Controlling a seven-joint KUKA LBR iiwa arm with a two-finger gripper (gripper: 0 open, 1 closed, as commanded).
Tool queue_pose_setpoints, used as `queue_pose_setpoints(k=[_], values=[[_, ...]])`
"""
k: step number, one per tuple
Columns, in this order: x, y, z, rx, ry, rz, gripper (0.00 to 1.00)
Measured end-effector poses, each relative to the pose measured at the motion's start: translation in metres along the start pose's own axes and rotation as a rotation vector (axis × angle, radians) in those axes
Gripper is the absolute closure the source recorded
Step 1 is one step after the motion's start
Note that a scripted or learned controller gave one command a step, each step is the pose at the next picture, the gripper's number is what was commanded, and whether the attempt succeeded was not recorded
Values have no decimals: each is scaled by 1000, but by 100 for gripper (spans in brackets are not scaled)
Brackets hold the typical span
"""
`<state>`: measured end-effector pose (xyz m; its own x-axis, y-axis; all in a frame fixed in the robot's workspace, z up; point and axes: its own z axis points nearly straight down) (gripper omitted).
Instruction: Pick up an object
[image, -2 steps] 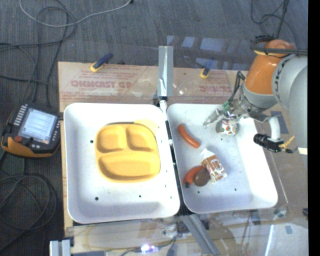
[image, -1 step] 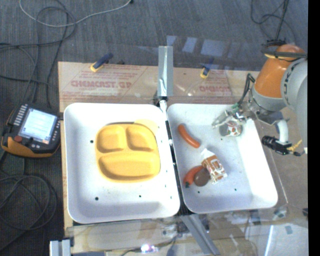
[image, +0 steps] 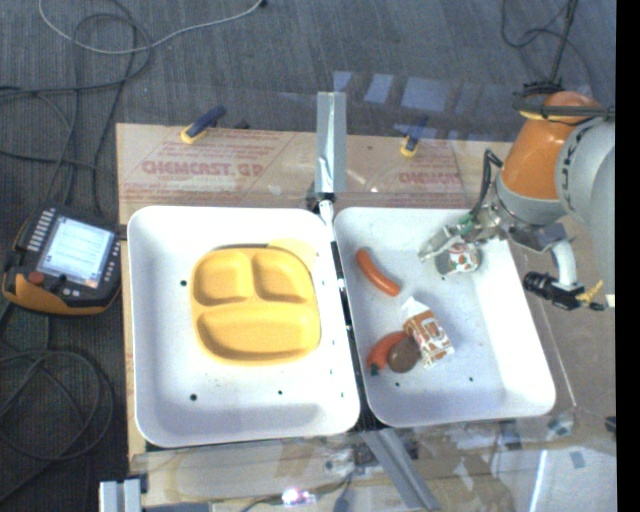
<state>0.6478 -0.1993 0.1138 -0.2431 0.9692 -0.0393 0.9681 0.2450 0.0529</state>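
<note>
Here the grey arm (image: 590, 170) with its orange band (image: 535, 160) comes in from the right of the camera view and bends down over the right bin (image: 520, 375). Its claw (image: 455, 248) sits low at that bin's upper right part, near the back wall. A small round object with red and white on it (image: 462, 260) lies right at the claw's tip, but whether it is between the fingers or just beneath them cannot be told, and how far the claw is spread cannot be told either.

Further left in the same bin, an orange sausage-shaped piece (image: 377, 271) lies at a slant, well apart from the claw. Toward the front of the bin lies a cluster of three things touching one another: a small printed packet in brown and white (image: 428, 336), a dark brown round piece (image: 402, 358) just beside it, and a red-orange carrot-like piece (image: 383, 351) against the brown one.

The left bin (image: 160, 400) holds a yellow divided tray (image: 256, 303) with three compartments, lying flat near its middle. Both bins rest side by side on the table (image: 160, 170), and a handheld pendant with a lit screen (image: 65, 260) lies on the floor to the left.
</note>
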Motion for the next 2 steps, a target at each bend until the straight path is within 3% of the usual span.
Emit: queue_pose_setpoints(k=[1, 2], values=[[-9, 0, 1, 0, 7, -12, 0], [0, -24, 23, 43, 36, 113, 0]])
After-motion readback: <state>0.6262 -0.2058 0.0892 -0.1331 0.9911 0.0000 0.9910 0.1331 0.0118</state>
